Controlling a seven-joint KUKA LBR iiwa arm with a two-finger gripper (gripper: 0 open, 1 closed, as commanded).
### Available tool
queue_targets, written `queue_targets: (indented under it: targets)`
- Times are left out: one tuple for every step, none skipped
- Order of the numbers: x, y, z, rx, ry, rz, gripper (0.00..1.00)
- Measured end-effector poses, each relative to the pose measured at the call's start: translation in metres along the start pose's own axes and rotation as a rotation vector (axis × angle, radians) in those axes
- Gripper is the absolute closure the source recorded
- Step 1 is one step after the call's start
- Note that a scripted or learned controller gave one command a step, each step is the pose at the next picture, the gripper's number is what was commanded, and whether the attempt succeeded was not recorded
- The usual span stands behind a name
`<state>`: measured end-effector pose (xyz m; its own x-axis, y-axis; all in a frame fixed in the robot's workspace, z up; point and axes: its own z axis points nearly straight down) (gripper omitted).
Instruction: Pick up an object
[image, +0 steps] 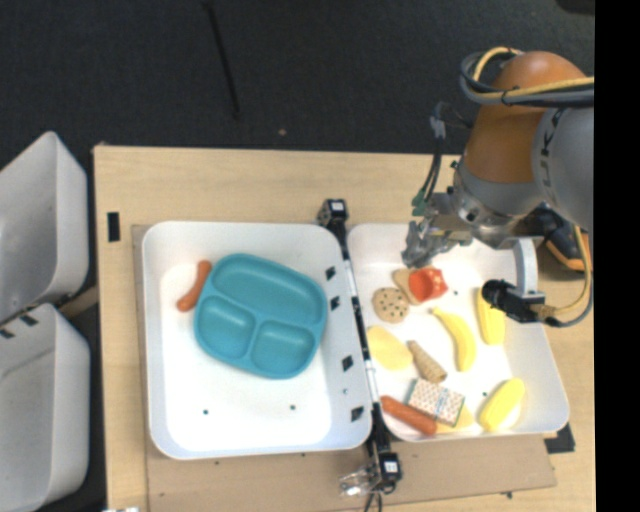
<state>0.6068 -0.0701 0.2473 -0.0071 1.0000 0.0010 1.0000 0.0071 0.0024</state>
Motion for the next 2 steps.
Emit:
queue_targets:
  targets:
    - [0.046,0.006,0.003,0.0,0.0,0.001,1.0]
    - [0.093,0.014,0.004,0.001,0.0,0.001,1.0]
